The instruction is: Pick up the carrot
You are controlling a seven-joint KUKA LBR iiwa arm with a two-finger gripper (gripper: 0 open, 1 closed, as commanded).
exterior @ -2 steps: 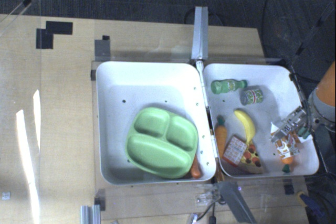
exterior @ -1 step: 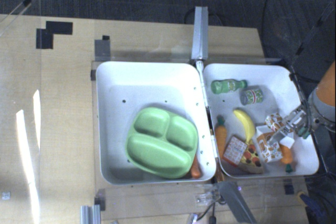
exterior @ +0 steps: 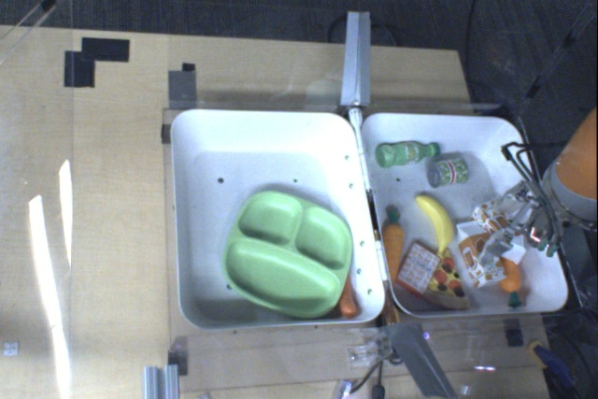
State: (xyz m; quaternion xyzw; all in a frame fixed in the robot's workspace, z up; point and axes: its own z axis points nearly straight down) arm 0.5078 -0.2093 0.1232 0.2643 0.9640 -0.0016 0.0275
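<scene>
The carrot (exterior: 393, 241) lies in the right bin (exterior: 486, 128), close to its left wall.

It points away from me, green top at the far end, with a banana (exterior: 435, 221) just beside it on the right and a small printed box (exterior: 419, 269) touching its near end. Farther back lie a green bottle (exterior: 406, 153) and a can (exterior: 448, 170). The gripper (exterior: 517, 224) hangs over the bin's right side above some packets; whether it is grasping anything I cannot tell. The left bin (exterior: 201, 163) holds a green divided plate (exterior: 288, 253).
</scene>
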